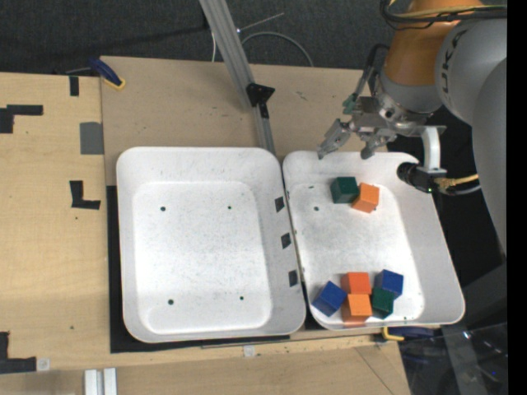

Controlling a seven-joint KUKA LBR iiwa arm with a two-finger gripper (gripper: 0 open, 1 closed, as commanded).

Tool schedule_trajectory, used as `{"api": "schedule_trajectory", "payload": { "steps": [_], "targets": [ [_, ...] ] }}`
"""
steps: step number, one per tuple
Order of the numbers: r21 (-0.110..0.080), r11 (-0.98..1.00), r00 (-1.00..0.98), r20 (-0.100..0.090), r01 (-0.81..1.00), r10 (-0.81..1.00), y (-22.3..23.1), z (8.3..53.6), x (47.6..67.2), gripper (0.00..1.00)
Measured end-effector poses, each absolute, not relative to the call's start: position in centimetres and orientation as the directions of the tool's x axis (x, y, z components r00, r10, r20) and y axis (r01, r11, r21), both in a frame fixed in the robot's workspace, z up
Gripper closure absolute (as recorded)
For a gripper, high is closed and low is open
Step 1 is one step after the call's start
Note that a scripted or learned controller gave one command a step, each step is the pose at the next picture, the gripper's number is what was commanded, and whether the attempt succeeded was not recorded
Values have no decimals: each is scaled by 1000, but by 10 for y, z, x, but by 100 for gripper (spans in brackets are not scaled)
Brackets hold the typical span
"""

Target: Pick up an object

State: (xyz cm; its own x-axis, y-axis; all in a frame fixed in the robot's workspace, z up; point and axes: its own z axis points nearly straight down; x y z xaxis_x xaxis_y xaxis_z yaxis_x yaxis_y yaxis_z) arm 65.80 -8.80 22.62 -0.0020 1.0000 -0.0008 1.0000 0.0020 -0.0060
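Pincer (349,144) spread, nothing between its fingers, I see it above the right bin's (428,245) upper edge. Green block (344,189) touches orange block (366,197) just below; five more blocks at lower right.

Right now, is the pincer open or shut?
Open. The pincer hangs above the right bin's far edge with its two fingers spread apart and nothing between them.
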Motion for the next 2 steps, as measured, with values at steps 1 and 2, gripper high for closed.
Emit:
{"api": "schedule_trajectory", "payload": {
  "steps": [1,2],
  "targets": [
    [-8,1,-1,-1,1000,1000,-92,162,658,0],
    [2,2,-2,-5,1000,1000,-90,122,661,0]
  ]
}}
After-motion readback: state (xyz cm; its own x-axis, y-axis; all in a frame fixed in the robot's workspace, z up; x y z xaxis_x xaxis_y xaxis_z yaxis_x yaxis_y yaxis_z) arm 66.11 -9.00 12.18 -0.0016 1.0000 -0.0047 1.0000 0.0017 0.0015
